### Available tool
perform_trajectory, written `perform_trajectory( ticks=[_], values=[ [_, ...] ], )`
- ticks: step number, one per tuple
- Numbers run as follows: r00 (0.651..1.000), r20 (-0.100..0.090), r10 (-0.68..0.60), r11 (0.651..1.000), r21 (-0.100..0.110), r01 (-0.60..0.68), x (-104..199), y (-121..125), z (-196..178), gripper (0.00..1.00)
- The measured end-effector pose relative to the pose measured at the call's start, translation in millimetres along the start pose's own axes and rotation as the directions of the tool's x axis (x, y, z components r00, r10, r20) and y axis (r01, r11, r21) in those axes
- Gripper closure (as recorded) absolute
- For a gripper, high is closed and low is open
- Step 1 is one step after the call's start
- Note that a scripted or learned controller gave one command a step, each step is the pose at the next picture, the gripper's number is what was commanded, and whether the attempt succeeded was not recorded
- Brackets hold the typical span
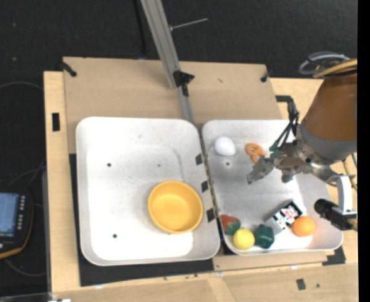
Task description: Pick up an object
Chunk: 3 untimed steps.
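Observation:
My gripper (272,173) hangs over the middle of the right bin (235,187), its two fingers spread apart with bare bin floor showing between them, so it is open. A small orange piece (254,150) lies just up and left of the left finger, and a white egg-shaped object (224,146) sits farther left. Along the bin's front edge lie a red and green piece (229,222), a yellow ball (243,238), a dark green object (263,236), a black and white box (286,214) and an orange ball (303,226).
A yellow bowl (175,206) sits in the left bin (109,168) near its front right. A grey metal post (163,36) slants up from between the bins. The arm's orange band (336,106) looms over the right bin's right side.

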<state>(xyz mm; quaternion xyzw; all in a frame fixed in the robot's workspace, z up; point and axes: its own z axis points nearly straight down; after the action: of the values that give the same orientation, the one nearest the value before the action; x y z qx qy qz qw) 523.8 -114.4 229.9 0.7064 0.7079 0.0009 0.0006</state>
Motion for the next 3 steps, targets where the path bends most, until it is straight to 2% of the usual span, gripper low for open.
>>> perform_trajectory(
  ticks=[1, 3],
  values=[
    [1.000, 0.000, 0.002, 1.000, -0.001, -0.002, 0, 0, 0, 0.00],
    [1.000, 0.001, 0.003, 1.000, 0.007, -0.003, -5, 1, 122, 0.00]
  ],
)
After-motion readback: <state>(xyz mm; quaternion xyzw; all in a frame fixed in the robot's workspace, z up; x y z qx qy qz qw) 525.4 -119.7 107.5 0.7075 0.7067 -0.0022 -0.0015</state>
